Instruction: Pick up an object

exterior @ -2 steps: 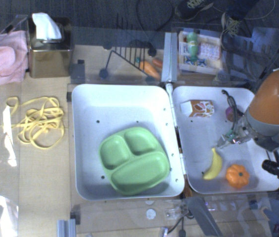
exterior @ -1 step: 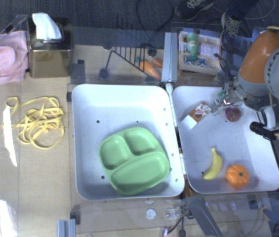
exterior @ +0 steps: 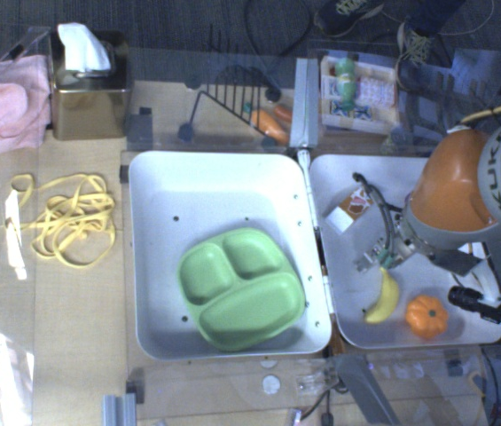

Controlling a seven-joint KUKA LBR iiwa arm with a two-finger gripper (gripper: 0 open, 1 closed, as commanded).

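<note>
You see the gripper low in the right bin, just above the banana; whether its fingers are spread cannot be told. Nothing appears lifted: banana and small pumpkin lie on the bin floor, so the grasp remains to do.

Green divided plate in white left bin; yellow banana, orange pumpkin in white right bin; yellow cord, pink cloth on bench.
</note>
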